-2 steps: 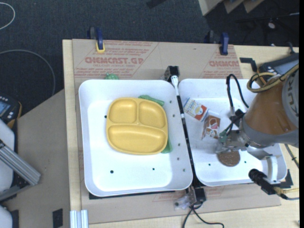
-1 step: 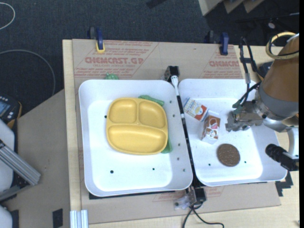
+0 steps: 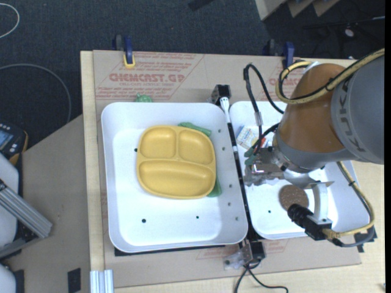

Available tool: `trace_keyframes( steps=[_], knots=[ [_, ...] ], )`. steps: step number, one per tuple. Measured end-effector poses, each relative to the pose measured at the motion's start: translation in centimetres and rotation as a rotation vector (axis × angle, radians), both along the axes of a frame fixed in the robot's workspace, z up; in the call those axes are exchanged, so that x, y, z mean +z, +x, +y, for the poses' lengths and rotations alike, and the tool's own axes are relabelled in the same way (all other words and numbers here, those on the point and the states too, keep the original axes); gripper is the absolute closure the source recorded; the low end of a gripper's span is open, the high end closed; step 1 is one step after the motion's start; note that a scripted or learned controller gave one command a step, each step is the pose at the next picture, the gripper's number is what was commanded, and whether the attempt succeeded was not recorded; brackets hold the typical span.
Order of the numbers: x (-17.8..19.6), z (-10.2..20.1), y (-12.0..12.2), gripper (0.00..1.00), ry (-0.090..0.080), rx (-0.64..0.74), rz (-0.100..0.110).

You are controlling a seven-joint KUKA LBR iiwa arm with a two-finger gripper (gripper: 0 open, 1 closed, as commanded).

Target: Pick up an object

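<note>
A yellow divided plate (image 3: 177,162) lies in the left bin (image 3: 122,212), with a green item (image 3: 197,128) poking out from under its far and right edges. In the right bin (image 3: 272,224) rest a brown round disc (image 3: 293,195) and a small white printed packet (image 3: 246,137). My gripper (image 3: 259,168) hangs low over the right bin's left side, between the packet and the disc, close to the wall shared by the bins. The grey and orange arm covers most of that bin's middle and back.
Black cables loop around the wrist, and a black fitting (image 3: 308,220) sits near the right bin's front edge. Blue clamps (image 3: 127,49) hold the cardboard sheet at the back. A small green scrap (image 3: 143,98) lies just behind the left bin.
</note>
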State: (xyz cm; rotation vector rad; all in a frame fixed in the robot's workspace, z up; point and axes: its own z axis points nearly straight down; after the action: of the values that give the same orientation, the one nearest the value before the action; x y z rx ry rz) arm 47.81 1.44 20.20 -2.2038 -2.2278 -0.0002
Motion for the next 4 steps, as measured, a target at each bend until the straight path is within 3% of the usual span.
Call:
trace_keyframes(
  steps=[1,2,4],
  knots=[
    [11.7,7.4,0.7,1.00,0.001,-0.001,-0.018],
    [17.1,13.9,0.1,1.00,-0.001,-0.002,-0.012],
    [18.8,13.5,0.2,1.00,-0.006,-0.008,-0.009]
  ],
)
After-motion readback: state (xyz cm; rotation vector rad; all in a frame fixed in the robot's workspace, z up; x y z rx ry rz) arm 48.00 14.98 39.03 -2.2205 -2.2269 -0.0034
